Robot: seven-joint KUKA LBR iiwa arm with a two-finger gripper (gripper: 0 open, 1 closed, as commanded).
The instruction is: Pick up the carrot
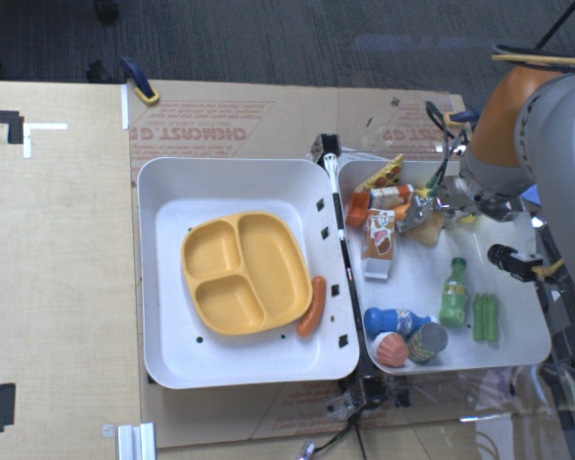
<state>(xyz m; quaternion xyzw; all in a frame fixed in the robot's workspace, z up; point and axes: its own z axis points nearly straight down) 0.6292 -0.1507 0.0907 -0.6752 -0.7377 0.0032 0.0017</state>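
Note:
An orange, elongated, carrot-like piece (pixel 311 307) lies in the left bin (pixel 163 353), against the right rim of a yellow divided plate (pixel 244 272). A shorter orange piece (pixel 358 209) lies at the upper left of the right bin (pixel 517 348); I cannot tell which of the two is the carrot. My gripper (pixel 425 211) hangs low over the upper part of the right bin, among the items there, to the right of the short orange piece and far from the piece beside the plate.
The right bin holds several items: a yellow-red slice (pixel 383 172), a brown-white carton (pixel 379 242), a green bottle (pixel 453 293), a green block (pixel 485 316), a blue bottle (pixel 395 321) and a round tin (pixel 428 342). The grey arm (pixel 546 142) covers the bin's upper right.

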